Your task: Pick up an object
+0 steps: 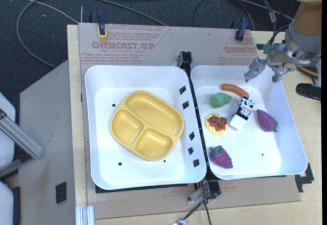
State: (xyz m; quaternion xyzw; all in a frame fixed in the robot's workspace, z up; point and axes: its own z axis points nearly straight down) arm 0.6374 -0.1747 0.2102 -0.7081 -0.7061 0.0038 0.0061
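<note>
— What's on the tabletop [153,40]?
— Two white bins. The right bin [286,152] holds toy food: hot dog [234,89], milk carton [242,113], grapes [265,119].
— The hand [266,72]?
— Fingers spread, grasping nothing, over that bin's far right corner.

Arm: my grey metal arm [306,40] with its orange band [309,14] reaches in from the view's right edge, near the top.
Wrist: angled downward and toward the left.
Gripper: my two-finger metal gripper [265,71] points down.
Fingers: my two fingertips [253,73] stand spread apart, nothing between them.
</note>
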